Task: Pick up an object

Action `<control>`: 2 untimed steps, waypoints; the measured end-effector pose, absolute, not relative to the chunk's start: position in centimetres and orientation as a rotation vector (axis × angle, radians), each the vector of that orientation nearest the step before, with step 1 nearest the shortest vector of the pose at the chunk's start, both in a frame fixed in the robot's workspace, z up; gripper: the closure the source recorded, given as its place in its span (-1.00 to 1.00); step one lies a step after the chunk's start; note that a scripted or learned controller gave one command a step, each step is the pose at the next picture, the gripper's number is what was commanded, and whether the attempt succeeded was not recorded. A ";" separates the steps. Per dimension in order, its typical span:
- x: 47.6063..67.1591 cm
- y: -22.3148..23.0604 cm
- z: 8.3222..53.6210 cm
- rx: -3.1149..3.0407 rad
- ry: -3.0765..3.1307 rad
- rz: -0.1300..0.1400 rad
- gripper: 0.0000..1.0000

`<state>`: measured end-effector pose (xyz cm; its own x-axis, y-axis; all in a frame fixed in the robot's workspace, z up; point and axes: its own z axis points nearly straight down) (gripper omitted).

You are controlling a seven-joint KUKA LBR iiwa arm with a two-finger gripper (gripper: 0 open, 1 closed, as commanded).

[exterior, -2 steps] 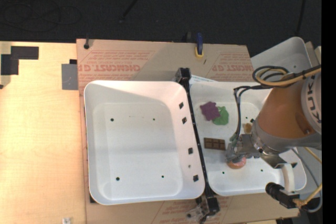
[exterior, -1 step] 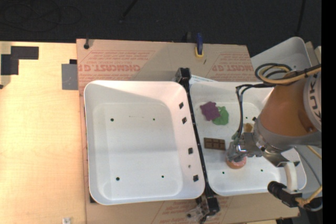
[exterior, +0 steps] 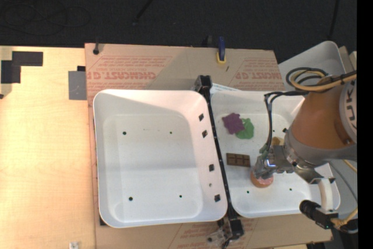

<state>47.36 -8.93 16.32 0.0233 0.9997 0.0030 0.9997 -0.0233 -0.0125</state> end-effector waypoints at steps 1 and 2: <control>48.3 -18.6 10.5 -2.223 -2.217 0.003 1.00; 48.2 -18.5 11.6 -2.226 -2.210 0.004 1.00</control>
